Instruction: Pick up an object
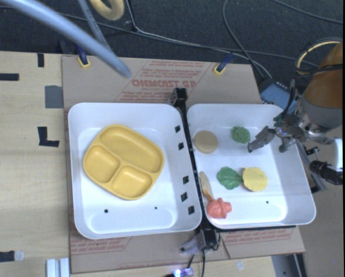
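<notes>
The right bin [288, 212] holds several toy foods: a tan round cookie [206, 141], a small green broccoli [240, 134], a green leafy piece [229, 178], a yellow round piece [255, 179], a tan stick [206, 185] and a red-pink piece [219, 208]. My gripper [268, 145] hangs over the right side of this bin, just right of the broccoli and above the yellow piece. Its fingers are spread open with nothing between them. One dark finger [258, 141] points left toward the broccoli.
In the left bin [82, 212] lies a yellow divided plate [123, 161]. A black divider [185, 154] runs between the bins. Cables [247, 45] cross the dark floor at the back. A grey pole [62, 27] slants across the top left.
</notes>
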